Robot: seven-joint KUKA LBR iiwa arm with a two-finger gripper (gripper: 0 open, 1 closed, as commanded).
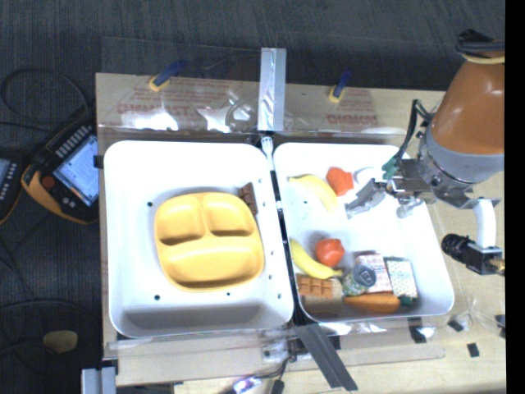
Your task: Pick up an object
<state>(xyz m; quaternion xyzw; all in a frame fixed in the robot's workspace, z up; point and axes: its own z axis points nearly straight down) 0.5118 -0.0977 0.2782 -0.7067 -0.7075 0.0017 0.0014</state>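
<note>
1. Nearest the camera, along the front wall of the right bin (439, 281), a carrot (373, 303) lay on its side. A waffle-like brown block (318, 286) sat just left of it, and a small round can (362, 278) and two small cartons (392, 273) sat just behind it.
2. Just beyond these, a red tomato (330, 251) rested against a banana (302, 261) near the divider between the bins.
3. The left bin (131, 220) held a yellow divided tray (208, 238) at its centre. A small dark brown item (248, 197) touched the tray's far right corner.
4. Farther back in the right bin, a second banana (315, 190) lay beside a small orange-red piece (339, 179).
5. The gripper (381, 196) hung over the middle-to-far part of the right bin, right of the second banana. Its fingers (361, 199) stood apart, with nothing between them.
6. The arm's orange band (473, 109) stood above the bin's far right corner.
7. At the far edge, clear plastic sheeting (205, 105) was clipped to the bench (385, 109).
</note>
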